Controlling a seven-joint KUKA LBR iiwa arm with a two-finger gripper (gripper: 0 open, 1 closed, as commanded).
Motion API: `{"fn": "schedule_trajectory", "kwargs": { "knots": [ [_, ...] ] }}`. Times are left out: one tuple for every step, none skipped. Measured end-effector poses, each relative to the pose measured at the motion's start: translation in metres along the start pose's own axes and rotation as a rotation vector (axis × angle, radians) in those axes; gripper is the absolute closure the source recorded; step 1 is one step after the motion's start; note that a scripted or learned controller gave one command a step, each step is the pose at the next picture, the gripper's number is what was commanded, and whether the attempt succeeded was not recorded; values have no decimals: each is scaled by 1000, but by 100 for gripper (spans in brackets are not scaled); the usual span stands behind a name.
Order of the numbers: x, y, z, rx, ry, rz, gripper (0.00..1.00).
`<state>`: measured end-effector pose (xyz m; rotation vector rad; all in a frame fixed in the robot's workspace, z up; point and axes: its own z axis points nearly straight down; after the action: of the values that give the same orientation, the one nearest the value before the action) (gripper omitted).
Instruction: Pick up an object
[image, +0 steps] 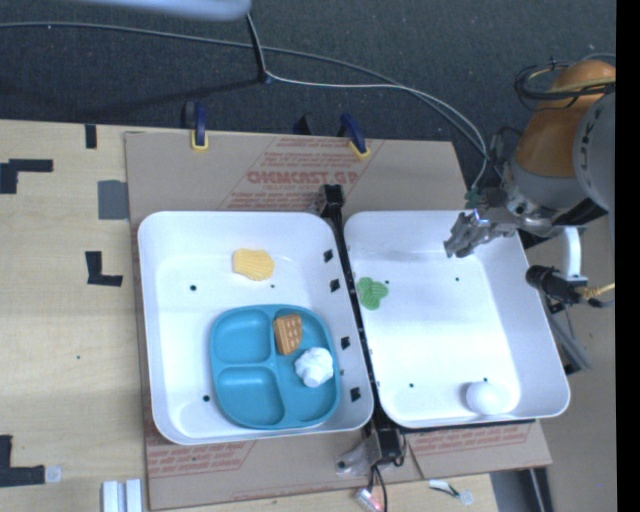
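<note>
Pincer (462, 240) hangs over the right bin (520, 330), finger state impossible to tell

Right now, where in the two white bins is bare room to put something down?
Widest: the right white bin's middle, between the small green object and the white ball. Left white bin: a strip left of the yellow piece. Crowded: the blue divided tray.

- The arm (590, 140) is grey, with a rounded orange band at the top right.
- Its wrist is a light grey, curved housing with darker joints.
- A thin dark cable loops at about 10 o'clock from the orange band.
- The gripper (462, 240) is small, metallic grey and angular.
- A white curved piece and black fitting sit at 5 o'clock from the wrist.
</note>
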<state>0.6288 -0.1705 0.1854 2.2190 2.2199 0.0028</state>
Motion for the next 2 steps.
{"fn": "schedule_trajectory", "kwargs": {
  "knots": [
    [4,7,-60,-2,0,-1,100],
    [51,-1,-67,2,2,-4,100]
  ]
}}
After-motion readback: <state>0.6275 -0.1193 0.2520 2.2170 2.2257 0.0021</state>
